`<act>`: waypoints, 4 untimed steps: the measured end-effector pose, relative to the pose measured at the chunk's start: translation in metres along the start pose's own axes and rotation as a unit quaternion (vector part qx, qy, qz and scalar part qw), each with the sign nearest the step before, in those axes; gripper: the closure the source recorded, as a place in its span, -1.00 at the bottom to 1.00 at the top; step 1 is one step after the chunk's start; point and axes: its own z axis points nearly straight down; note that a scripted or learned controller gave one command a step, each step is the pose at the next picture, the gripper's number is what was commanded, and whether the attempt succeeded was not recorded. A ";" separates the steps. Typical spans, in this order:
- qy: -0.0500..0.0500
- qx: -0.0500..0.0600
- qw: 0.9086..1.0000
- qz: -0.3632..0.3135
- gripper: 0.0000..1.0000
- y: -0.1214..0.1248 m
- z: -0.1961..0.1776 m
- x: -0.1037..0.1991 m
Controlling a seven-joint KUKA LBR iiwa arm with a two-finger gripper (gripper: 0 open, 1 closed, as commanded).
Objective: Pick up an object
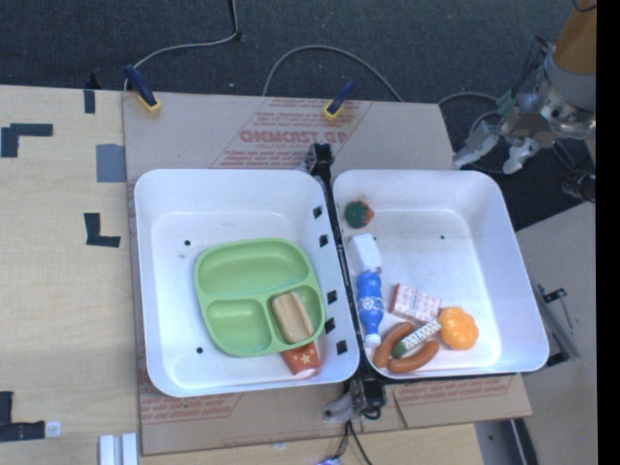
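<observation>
Two white bins on a cardboard-topped bench, with the robot's hand up at the far right.

Well to the left of and below the hand, the left shallow white bin [155, 260] holds a green plastic divided tray [242, 284] with a tan bread-roll toy [293, 318] in its lower right compartment; a red carton [302, 358] leans just under the tray's edge. The brown cardboard sheet [281, 134] shows red mirrored print I cannot read. The right shallow white bin [484, 260], below the hand, holds a small green-and-red ball [358, 213], a blue-and-white bottle [369, 294] with unreadable label, a small red-and-white packet [416, 303], a hot-dog toy [407, 347] and an orange fruit [458, 328]. The grey two-finger hand [492, 153] hangs beyond the bin's upper right corner, its fingers spread apart, pinching nothing.
</observation>
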 end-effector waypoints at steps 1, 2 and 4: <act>0.001 0.002 1.000 0.000 -1.00 -0.056 0.128 0.088; 0.000 0.000 1.000 -0.001 -1.00 -0.060 0.092 0.145; -0.001 -0.007 1.000 0.000 -1.00 -0.171 0.187 0.108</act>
